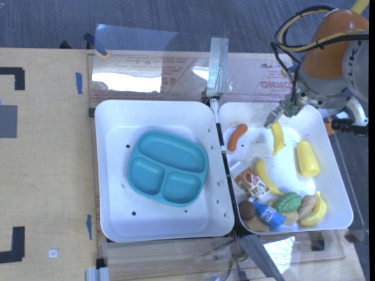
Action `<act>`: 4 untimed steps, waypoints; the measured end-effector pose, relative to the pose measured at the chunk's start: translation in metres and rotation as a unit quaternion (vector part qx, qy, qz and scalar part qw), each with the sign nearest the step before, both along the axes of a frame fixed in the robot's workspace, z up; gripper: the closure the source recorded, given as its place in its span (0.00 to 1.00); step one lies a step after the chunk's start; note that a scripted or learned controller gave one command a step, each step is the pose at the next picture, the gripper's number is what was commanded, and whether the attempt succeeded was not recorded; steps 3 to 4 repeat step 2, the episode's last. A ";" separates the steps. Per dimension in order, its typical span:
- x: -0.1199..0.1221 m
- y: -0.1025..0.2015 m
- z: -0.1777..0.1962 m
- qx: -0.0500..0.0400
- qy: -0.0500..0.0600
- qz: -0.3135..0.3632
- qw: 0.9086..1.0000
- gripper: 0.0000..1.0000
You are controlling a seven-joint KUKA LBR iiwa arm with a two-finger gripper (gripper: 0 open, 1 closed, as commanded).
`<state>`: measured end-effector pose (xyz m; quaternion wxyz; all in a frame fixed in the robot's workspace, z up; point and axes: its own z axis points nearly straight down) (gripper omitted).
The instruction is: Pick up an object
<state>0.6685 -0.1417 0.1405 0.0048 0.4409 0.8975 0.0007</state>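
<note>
In the right bin [337,174], your gripper [274,117] just above a yellow banana [277,138], jaw state impossible to tell, sausage [237,137] nearby.

glossy white plastic bins [111,157], matt wooden bench [47,157]

Light wood table [47,174] with black corner marks and blue tape bits. Dark grey-blue carpet floor [176,7] behind. Clear plastic sheet [140,69] at back catches bright glare.
</note>
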 end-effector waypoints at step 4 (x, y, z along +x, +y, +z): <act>0.001 0.056 0.050 0.003 -0.001 -0.214 0.977 1.00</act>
